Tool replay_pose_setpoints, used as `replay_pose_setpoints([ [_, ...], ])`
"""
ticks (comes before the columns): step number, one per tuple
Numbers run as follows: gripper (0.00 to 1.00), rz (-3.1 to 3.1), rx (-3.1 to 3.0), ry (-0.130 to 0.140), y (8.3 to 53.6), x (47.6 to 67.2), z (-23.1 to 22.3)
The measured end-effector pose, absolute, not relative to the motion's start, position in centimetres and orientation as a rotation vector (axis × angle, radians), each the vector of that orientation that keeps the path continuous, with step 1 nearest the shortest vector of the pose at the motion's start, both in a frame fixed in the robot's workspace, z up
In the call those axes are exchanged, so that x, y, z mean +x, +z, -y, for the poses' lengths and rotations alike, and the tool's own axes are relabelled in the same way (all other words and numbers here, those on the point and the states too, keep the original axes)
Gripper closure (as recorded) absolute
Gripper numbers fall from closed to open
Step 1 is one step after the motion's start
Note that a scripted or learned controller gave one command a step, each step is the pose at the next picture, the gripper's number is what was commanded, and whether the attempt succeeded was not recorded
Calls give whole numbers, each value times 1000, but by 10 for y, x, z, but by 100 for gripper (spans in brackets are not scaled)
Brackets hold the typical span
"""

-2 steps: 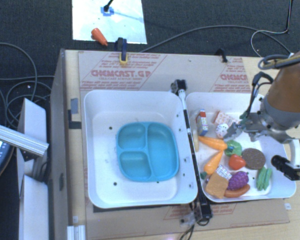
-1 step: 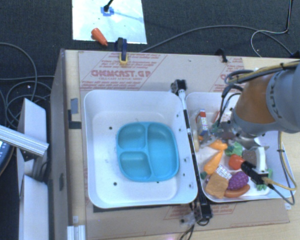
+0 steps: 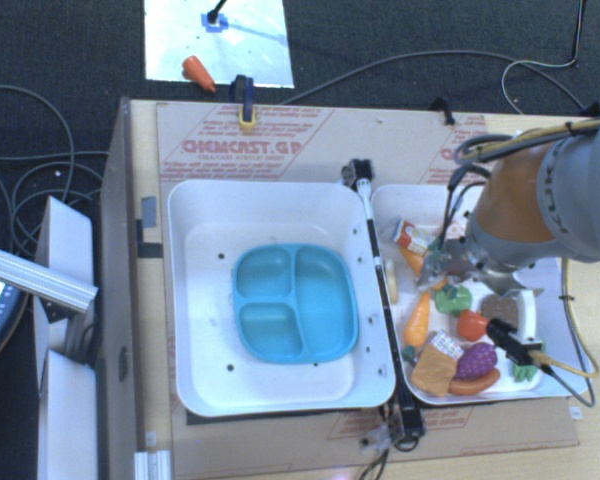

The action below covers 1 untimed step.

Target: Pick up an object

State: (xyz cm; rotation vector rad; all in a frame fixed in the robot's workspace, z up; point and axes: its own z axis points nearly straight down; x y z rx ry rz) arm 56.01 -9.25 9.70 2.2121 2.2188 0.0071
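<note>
You cannot tell how the jaws (image 3: 442, 268) are standing while they are hanging low over the toy food heaped in the right bin (image 3: 552, 386), seemingly lining up on the orange carrot (image 3: 418, 318) at their six o'clock, its long axis running twelve-to-six.

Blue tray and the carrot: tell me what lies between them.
In the camera view, the black divider where the two white bins meet lies between the blue tray and the carrot, plus bare white bin floor.
</note>
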Motion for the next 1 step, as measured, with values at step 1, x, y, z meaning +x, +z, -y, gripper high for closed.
replay_pose_setpoints([
  [1, 100, -2224, 2215, 4, 207, 577, 54],
])
